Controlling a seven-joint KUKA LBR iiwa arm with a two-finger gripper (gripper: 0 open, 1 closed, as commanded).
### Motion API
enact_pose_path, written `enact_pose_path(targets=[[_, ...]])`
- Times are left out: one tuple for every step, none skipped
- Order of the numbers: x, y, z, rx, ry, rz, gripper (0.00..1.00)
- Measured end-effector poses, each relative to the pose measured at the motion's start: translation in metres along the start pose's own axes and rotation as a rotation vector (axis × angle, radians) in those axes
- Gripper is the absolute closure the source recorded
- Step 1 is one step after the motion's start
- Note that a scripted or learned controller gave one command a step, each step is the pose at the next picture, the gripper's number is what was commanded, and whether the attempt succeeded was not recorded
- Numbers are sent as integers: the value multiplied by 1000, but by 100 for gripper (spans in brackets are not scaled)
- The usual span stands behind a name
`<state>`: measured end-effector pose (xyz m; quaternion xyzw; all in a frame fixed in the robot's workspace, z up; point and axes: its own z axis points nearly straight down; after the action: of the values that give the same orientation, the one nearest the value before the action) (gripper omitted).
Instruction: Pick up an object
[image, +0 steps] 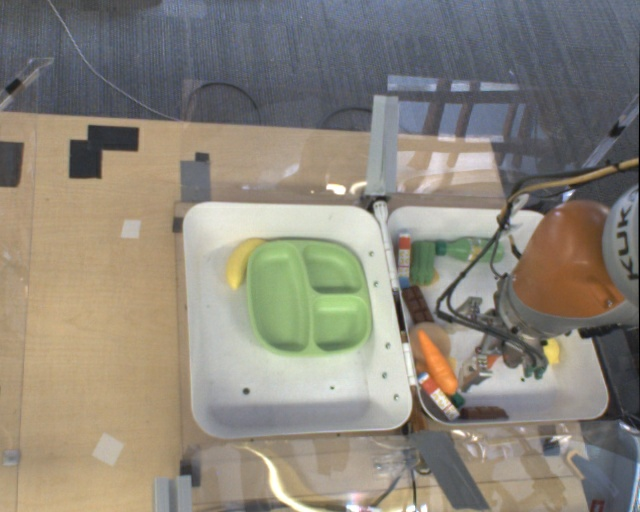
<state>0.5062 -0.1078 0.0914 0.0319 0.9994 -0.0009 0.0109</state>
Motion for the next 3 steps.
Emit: enact_pose_path(targets=[[-6, 0, -14, 2, -19, -3, 100], [-65, -27, -237, 3, 5, 567, 100], [-44, -51, -56, 4, 28, 432, 100]])
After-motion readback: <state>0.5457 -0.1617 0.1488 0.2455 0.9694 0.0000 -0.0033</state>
